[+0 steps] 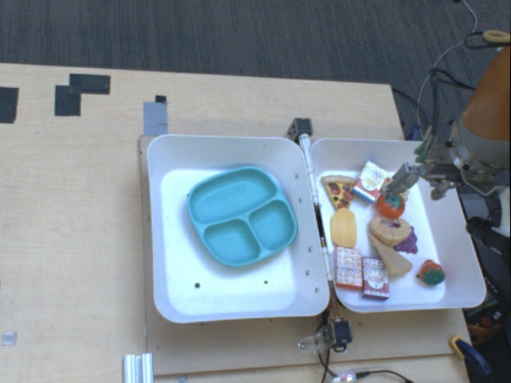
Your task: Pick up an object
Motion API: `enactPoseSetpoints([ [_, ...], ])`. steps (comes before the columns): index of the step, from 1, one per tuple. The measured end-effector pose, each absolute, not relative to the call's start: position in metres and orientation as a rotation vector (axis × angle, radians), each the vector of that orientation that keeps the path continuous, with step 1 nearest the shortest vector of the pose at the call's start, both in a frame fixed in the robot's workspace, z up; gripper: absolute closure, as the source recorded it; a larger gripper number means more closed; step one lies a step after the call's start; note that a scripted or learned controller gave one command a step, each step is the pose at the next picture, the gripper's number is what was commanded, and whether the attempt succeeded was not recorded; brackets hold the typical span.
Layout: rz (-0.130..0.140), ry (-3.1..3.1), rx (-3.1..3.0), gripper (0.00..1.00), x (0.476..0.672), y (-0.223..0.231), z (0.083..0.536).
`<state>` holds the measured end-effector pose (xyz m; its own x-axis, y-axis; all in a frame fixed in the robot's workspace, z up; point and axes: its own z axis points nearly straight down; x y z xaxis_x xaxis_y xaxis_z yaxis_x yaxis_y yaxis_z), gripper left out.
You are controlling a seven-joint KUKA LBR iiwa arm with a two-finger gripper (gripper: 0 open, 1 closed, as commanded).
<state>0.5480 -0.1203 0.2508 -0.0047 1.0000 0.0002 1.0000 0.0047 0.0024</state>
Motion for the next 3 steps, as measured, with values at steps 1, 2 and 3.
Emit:
enactPoseSetpoints([
  [1,0.005,2.222,2.216,0.0,0.554,-0.135,0.096],
  [2,0.007,2.222,2.215,1.0,0.555,-0.134,0.106],
  [3,0.005,2.226,2.214,1.0,0.551,-0.066,0.185],
])
